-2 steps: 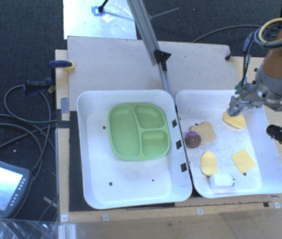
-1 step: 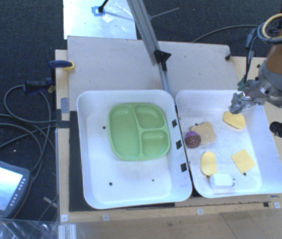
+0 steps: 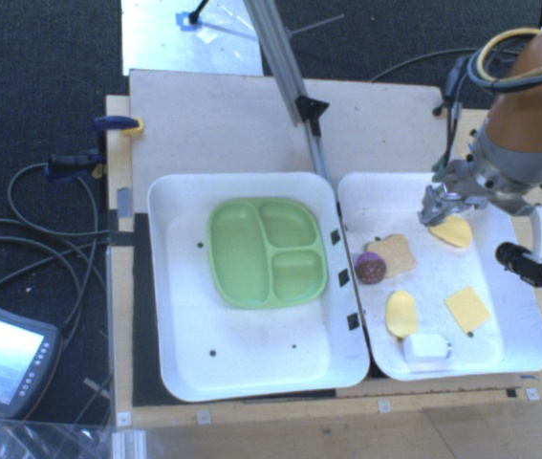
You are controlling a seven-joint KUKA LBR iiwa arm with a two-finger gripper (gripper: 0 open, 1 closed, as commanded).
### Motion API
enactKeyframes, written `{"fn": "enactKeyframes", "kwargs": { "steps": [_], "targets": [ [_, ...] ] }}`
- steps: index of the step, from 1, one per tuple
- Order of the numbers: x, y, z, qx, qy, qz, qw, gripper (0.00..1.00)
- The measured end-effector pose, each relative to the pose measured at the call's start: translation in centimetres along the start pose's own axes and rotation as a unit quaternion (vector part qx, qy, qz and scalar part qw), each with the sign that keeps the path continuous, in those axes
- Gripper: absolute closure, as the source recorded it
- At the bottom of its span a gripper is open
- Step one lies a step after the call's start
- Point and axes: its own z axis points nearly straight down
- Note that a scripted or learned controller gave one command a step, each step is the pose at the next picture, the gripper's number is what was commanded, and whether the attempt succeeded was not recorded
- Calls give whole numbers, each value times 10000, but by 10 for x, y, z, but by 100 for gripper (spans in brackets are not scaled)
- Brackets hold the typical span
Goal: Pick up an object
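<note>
My gripper (image 3: 440, 208) hangs over the upper part of the right bin (image 3: 519, 352), its metal tip right at the upper left edge of a pale yellow piece (image 3: 455, 232). Further left in that bin lie a tan slice (image 3: 397, 252) and a dark purple round piece (image 3: 370, 268) touching it. A yellow oval piece (image 3: 401, 313), a yellow square slice (image 3: 466, 309) and a small white block (image 3: 427, 345) lie toward the bin's front. Nothing shows between the gripper's fingers.
The left bin (image 3: 184, 352) holds a green divided plate (image 3: 268, 251). A slanted metal pole (image 3: 285, 60) crosses the bench above the bins. A black fitting (image 3: 529, 262) sticks out beside the right bin's right rim. Cables and a pendant lie at far left.
</note>
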Motion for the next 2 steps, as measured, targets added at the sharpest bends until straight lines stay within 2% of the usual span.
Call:
{"fn": "enactKeyframes", "kwargs": {
  "steps": [1,2],
  "targets": [
    [41,-17,8,11,-3,5,10000,100],
    [91,-35,-2,5,4,-4,10000,100]
  ]
}}
